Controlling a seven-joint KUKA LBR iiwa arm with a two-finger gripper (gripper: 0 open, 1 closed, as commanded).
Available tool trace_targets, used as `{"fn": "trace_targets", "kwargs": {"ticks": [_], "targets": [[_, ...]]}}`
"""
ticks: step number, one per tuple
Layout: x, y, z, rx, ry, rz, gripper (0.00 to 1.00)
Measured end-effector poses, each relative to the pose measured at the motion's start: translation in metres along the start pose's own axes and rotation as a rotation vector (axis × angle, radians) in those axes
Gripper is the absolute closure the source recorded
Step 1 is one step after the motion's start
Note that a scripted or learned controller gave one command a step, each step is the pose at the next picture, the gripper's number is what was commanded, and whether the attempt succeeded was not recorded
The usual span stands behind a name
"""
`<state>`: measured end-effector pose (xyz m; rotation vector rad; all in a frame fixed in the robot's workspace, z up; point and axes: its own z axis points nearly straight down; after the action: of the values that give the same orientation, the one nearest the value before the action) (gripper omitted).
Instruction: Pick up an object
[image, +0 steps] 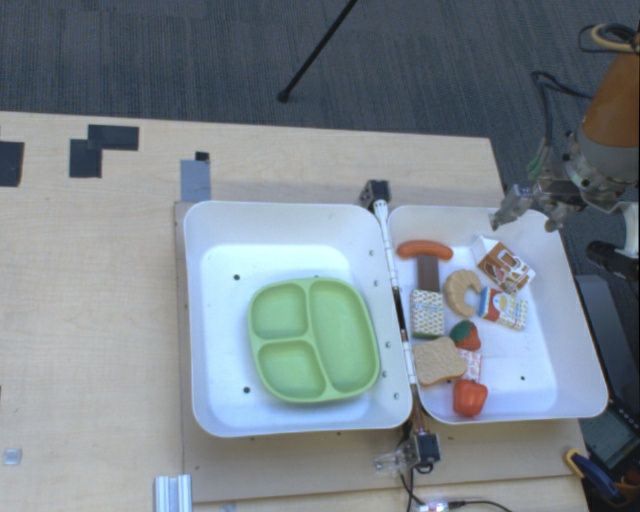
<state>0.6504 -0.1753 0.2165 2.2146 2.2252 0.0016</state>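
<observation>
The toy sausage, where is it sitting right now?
In the camera view the toy sausage lies at the far left corner of the right bin, close to the divider between the bins, just above a brown block.

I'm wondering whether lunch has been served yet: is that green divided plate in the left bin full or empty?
Empty. All three compartments of the green plate show bare green; the toy foods lie in the right bin.
</observation>
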Motion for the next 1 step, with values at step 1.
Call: {"fn": "trace_targets", "kwargs": {"ticks": [1], "targets": [[-0.0259,-0.0464,0.1140,-0.002,0.000,-0.001,0.00]]}}
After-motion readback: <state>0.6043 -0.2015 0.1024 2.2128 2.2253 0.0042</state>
